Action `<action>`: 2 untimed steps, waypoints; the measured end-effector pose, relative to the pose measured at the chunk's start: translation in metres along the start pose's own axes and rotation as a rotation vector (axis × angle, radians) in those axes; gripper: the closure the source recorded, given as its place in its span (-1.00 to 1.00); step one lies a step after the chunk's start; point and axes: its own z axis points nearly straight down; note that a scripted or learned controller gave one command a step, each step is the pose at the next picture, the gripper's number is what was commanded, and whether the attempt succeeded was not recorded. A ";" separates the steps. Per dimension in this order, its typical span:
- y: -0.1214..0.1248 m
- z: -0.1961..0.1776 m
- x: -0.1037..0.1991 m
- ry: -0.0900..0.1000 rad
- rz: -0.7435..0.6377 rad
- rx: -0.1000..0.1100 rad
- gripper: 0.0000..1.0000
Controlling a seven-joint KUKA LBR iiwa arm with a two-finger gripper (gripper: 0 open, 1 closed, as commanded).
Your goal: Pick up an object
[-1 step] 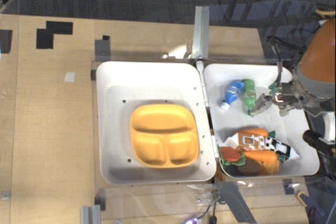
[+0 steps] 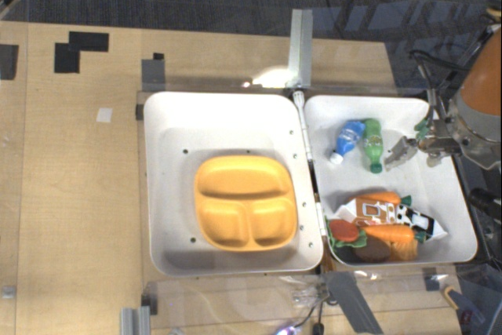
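At the lower right of the frame, a heap of toy food and a printed carton [image 2: 383, 211] lies against the near wall of the right bin [image 2: 450, 192]; the left bin [image 2: 169, 169] holds a yellow divided tray [image 2: 245, 200]. Farther up, a blue bottle [image 2: 347, 139] and green bottle [image 2: 372, 143] lie side by side. The arm reaches in from the right edge, its gripper [image 2: 408, 149] low over the bin just right of the green bottle, fingers spread and holding nothing.

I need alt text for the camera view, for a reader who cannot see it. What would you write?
A robot gripper reaches from the right over the right white bin, just beside a green bottle and a blue bottle, with a pile of orange and red items at the near end. The left white bin holds a yellow divided tray.
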 end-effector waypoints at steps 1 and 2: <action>0.053 0.037 0.022 0.000 -0.058 0.002 -1.00; 0.109 0.135 0.008 0.000 -0.103 0.000 -1.00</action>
